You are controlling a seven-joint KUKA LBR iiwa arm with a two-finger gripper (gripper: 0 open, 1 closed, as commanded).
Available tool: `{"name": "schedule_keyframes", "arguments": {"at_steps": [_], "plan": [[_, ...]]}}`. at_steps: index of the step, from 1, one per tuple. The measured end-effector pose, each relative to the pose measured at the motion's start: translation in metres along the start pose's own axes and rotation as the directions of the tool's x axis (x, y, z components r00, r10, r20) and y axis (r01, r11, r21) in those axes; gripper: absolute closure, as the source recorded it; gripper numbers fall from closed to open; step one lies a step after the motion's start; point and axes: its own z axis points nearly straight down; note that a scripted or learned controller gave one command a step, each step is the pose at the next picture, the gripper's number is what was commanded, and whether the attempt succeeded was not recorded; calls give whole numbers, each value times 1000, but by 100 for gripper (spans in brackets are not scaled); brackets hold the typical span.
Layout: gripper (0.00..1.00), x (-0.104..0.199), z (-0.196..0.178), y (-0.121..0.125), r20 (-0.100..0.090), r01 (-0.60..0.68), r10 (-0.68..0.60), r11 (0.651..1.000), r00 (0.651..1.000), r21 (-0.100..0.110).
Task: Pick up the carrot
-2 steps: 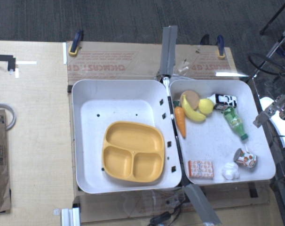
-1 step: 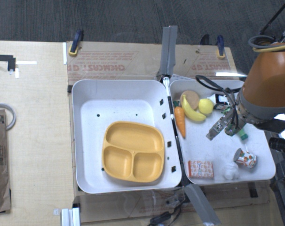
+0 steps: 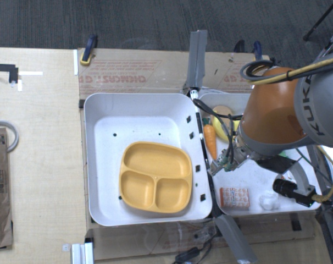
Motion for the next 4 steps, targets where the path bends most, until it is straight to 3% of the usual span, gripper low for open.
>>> {"name": "schedule_keyframes", "arguments": {"at_steps": [1, 2, 3, 4], "plan": [[100, 53, 84, 69, 8, 224, -224, 974, 975, -9], [100, 55, -31, 93, 2, 131, -131, 991, 991, 0], [100, 52, -63, 102, 3, 29, -29, 1000, 1000, -1], [100, -3, -125, 121, 3, -156, 156, 988, 988, -1]]}}
